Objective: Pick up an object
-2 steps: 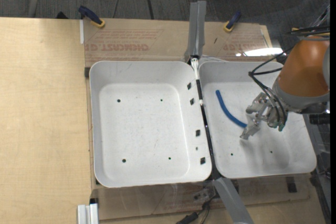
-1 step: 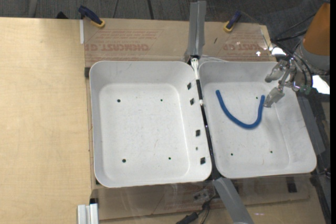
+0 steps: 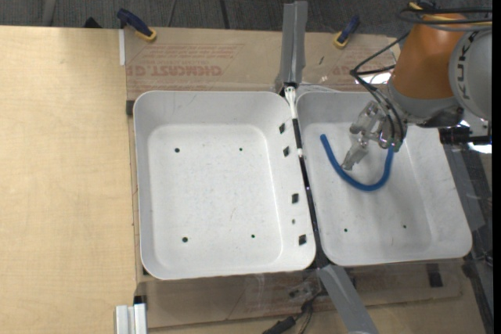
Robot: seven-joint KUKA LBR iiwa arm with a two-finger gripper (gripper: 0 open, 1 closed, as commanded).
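Plywood covers the left part of the bench (image 3: pixel 55 168), bare and pale, running up to the left bin (image 3: pixel 156 192). That bin is a shallow white tray with rounded corners, a few small dark holes in its floor and black clips along its right wall, where it meets the right bin (image 3: pixel 438 231) at a narrow seam. Cardboard (image 3: pixel 203 62) lies behind both bins, pinned at the back edge by two blue-and-yellow clamps (image 3: pixel 137 23), and a grey upright post (image 3: pixel 294 43) rises at the seam. In the right bin lies a blue cord (image 3: pixel 362 182), bent in a U: one end near the bin's left wall, the curve sagging toward the middle, the other end rising beside the tool (image 3: pixel 366 146). The tool hangs over the upper middle of this bin, its metal fingertips pointing down and left, close to or touching the cord's right-hand part; whether it is released or clenched I cannot tell. The arm (image 3: pixel 427 62), orange above the wrist, reaches in from the right over the bin's far right corner. Open white floor shows in the near half of the right bin, below the cord.
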